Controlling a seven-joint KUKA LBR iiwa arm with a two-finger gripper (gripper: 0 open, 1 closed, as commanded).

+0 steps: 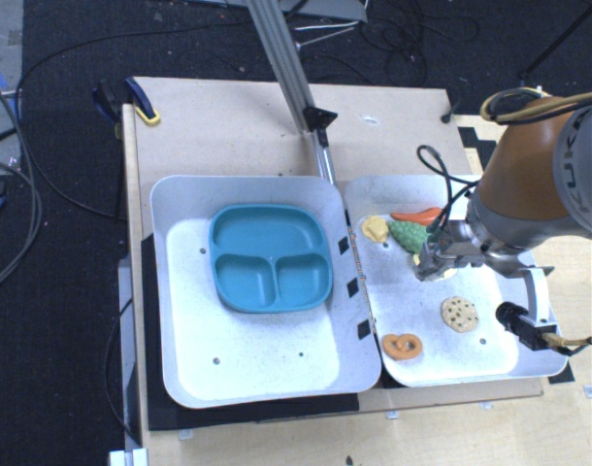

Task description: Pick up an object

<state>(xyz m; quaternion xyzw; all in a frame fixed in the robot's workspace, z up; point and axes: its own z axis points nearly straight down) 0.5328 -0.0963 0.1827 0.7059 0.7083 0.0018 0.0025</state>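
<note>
The right bin (403,309) holds a small yellow piece (376,228), a green toy (408,234), an orange carrot-like piece (418,216), a speckled cookie (459,314) and an orange pretzel (402,347). My gripper (430,268) hangs low over the bin's middle, just right of and below the green toy and above-left of the cookie. The arm's wrist covers the fingers from above.
A blue divided plate (271,258) lies in the left bin (180,338). A metal pole (281,51) slants from the top down to the seam between the bins. The wooden bench (218,124) stretches behind both bins.
</note>
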